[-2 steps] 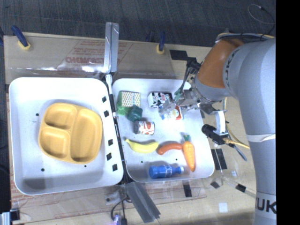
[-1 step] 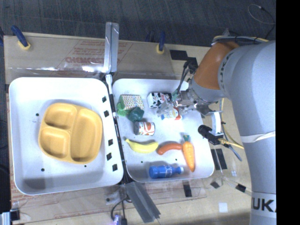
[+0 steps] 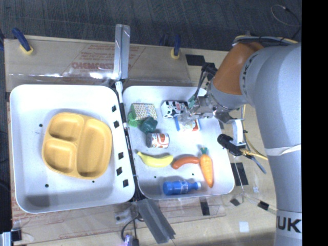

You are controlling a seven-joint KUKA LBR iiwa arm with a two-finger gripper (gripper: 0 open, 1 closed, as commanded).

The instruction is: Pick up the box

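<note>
— 2 white bins sit side by side on the bench; what does each one carry?

— A yellow divided tray (image 3: 77, 144) lies in the left bin (image 3: 25, 188). The right bin (image 3: 220, 186) carries the box (image 3: 143, 110), a patterned carton near its upper left corner, just above a dark green lump (image 3: 149, 123). Below those come a small can (image 3: 158, 140) on its side, a banana (image 3: 156, 160), a sausage (image 3: 185, 161), a carrot (image 3: 206, 168) and a blue bottle (image 3: 180, 187) lying flat along the lower wall.

— And where is the arm (image 3: 271, 101)?

— It reaches in from the right, its orange band above the wrist. The gripper (image 3: 193, 114) hangs over the upper right part of that bin, beside a black-and-white carton (image 3: 174, 108) and above a small red and white item. It is well apart from the box.

— Does the claw grip anything?

— It cannot be told: the wrist and clutter hide how wide it stands, and nothing can be made out in its grasp.
</note>
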